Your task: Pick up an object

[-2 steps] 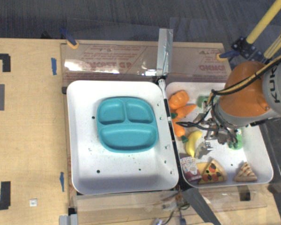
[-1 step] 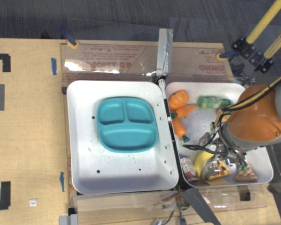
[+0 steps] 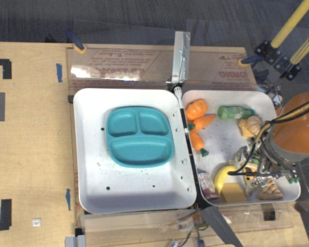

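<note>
The gripper (image 3: 257, 171) is low in the right bin (image 3: 224, 95), by the banana (image 3: 224, 175). I can't tell how its fingers sit. It should go straight down on one toy, squeeze gently, then lift slowly.

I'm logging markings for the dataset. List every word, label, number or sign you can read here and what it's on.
Nothing reads clearly.
Left clear sheet behind the bins: red print, too blurred to read.
Right clear sheet: red print, also too blurred to read.
Small packet at the right bin's front: printing too small to read.
Teal divided plate: no markings visible.
</note>
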`<state>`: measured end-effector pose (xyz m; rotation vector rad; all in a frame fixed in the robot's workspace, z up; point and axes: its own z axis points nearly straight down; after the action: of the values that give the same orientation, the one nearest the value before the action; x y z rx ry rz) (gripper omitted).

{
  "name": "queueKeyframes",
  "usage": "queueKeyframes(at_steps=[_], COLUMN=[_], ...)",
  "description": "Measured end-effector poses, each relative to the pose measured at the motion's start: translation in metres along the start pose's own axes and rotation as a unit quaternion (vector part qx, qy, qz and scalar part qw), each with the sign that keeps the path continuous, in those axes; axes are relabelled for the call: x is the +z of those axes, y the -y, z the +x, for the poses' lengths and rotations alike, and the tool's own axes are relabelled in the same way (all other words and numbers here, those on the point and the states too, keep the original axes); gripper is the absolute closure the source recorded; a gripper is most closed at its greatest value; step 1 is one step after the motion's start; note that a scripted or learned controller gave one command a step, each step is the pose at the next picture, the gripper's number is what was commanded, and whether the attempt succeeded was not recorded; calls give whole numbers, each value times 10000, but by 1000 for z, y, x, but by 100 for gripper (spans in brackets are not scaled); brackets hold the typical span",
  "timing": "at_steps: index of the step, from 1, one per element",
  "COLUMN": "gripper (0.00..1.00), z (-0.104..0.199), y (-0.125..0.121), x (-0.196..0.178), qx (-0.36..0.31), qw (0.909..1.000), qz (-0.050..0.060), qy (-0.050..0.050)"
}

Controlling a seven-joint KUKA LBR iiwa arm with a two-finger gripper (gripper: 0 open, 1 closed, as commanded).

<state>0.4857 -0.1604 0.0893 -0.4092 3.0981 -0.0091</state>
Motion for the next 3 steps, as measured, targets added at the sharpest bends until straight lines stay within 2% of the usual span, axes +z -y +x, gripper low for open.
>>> queueKeyframes(at_steps=[1, 2, 3], gripper=[100, 100, 100], z=[-5, -22, -12], y=[0, -45, 23], x=[-13, -2, -12], qx=[-8, -709, -2030], qw=[10000, 9975, 9792], qz=[25, 5, -35], qy=[63, 23, -31])
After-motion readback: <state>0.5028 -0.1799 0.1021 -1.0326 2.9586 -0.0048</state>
